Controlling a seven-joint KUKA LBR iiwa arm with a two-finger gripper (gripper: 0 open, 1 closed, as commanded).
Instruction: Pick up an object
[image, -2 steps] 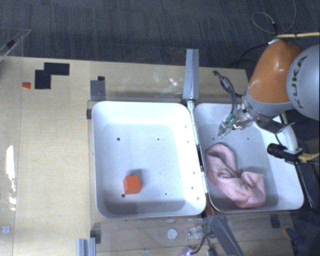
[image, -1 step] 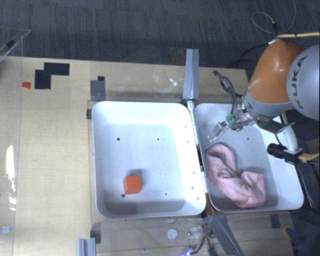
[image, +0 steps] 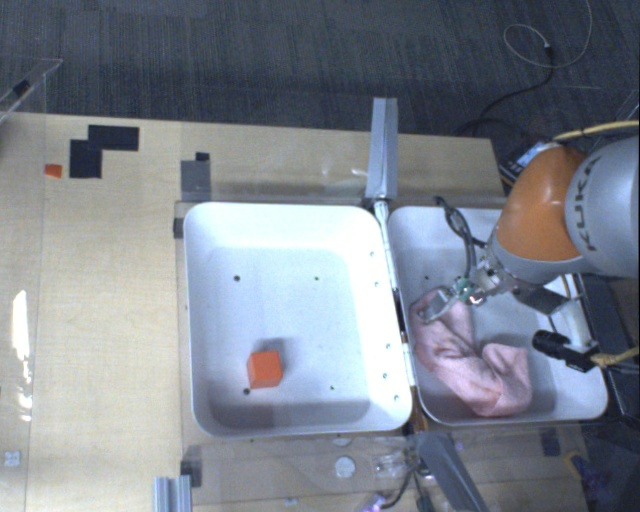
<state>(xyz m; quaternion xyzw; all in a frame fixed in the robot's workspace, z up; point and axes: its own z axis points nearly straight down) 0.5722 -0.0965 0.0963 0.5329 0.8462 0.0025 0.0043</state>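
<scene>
A crumpled pink cloth (image: 480, 362) lies in the right bin (image: 580, 400), spread from its left wall toward the front middle. My gripper (image: 436, 303) is low over the cloth's upper left corner, right at the fabric, and the cloth rises up toward it there. An orange block (image: 265, 369) rests in the left bin (image: 230, 240), near its front, well apart from the gripper.
The arm's orange band (image: 535, 215) and grey wrist cover the right bin's back right part. A metal divider post (image: 382, 150) stands behind the seam between the bins. Black markers (image: 100, 148) lie on the bench at the far left.
</scene>
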